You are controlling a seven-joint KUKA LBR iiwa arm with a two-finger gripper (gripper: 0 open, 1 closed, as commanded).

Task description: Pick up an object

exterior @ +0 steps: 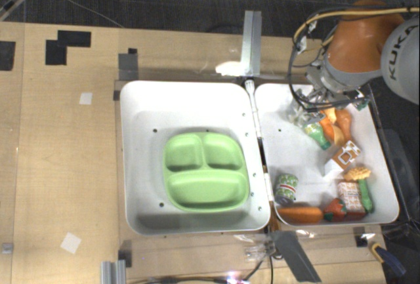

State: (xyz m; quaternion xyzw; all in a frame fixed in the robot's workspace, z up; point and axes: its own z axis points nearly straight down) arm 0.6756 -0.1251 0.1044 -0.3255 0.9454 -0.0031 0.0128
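The wooden desk (59, 164) carries two shallow white bins side by side. The left bin (141, 145) holds a green plate (206, 169) with three compartments, which lies flat near the middle of the bin. The right bin (279, 138) holds a group of small toy foods along its right and lower sides.

The grey arm (367, 46) with its orange band reaches in from the right and stands over the upper right corner of the right bin. The claw (316, 107) is low at this corner, among cables. I cannot tell if it is apart or together, because the wrist hides it from above.

Just below the claw lie a green vegetable (317, 134) and an orange piece (340, 125), very near to it, maybe touching. A little lower is a small brown and white box (346, 154), then a yellow piece (358, 174). At the lower edge of the bin lie a long orange carrot (300, 214), a small round can (285, 187) just above it, and a red and white packet (350, 197) with a green piece (365, 198) beside it.
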